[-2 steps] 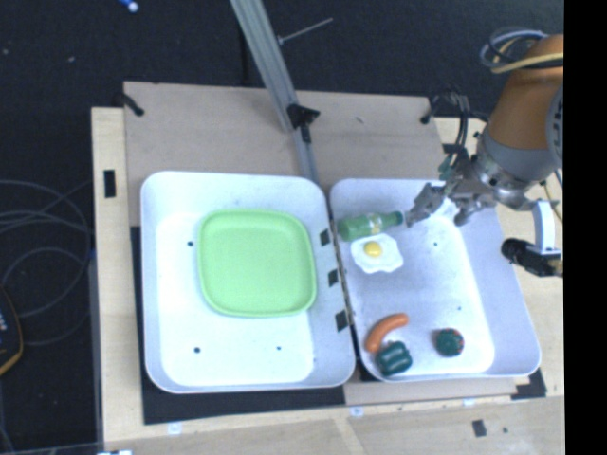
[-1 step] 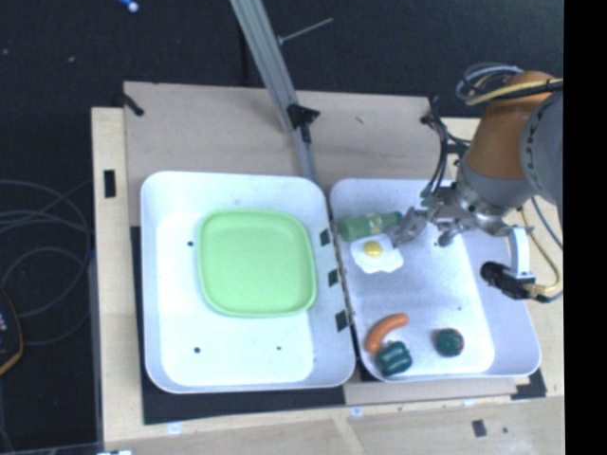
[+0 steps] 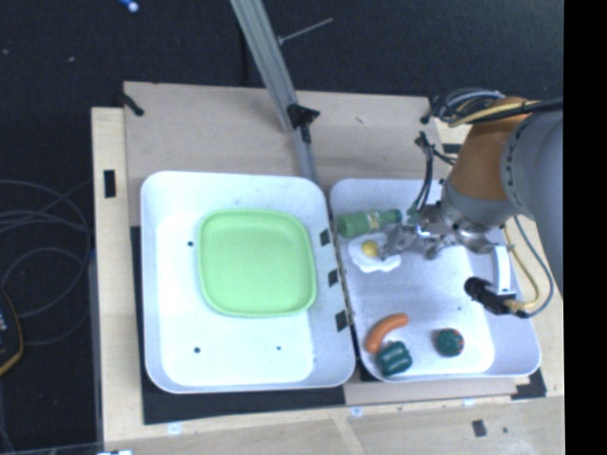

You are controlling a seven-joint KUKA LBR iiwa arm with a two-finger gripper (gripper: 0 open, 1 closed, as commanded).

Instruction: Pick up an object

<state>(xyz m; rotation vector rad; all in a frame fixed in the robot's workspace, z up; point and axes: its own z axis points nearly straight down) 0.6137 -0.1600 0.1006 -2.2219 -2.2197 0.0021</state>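
gripper (image 3: pixel 396 240) sat over fried egg (image 3: pixel 372 254) by right bin's (image 3: pixel 512 354) 10 o'clock edge; finger state unreadable. open floor toward 5 o'clock, before green ball (image 3: pixel 449 342).

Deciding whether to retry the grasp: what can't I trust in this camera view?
- Gripper: too small and blurred in the camera view to tell how the jaws stand.
- Fried egg toy: whether the gripper touches it is unclear.
- Green bottle: its right end is hidden by the wrist.
- Arm: cut off by the right edge.
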